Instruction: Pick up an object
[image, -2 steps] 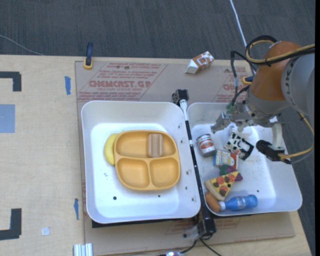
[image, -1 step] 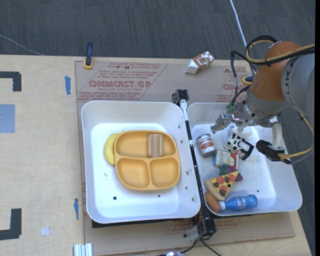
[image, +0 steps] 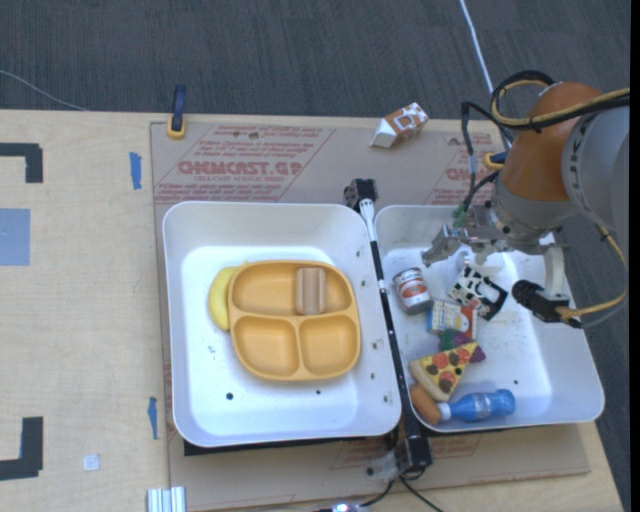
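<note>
The end effector (image: 478, 262) hangs low over the right bin (image: 575, 385), near the small can (image: 410, 290), to reach one; its grip I cannot tell.

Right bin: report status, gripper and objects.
Gripper low in right bin, over black-and-white toy; grip unconfirmed. Can, small carton, pizza slice, blue bottle loose. Can and carton crowd the toy.

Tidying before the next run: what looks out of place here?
A small carton lies tipped over on the cardboard behind the bins, outside both. In the left bin, a banana sits wedged under the edge of the yellow divided plate. The toys in the right bin lie jumbled.
</note>
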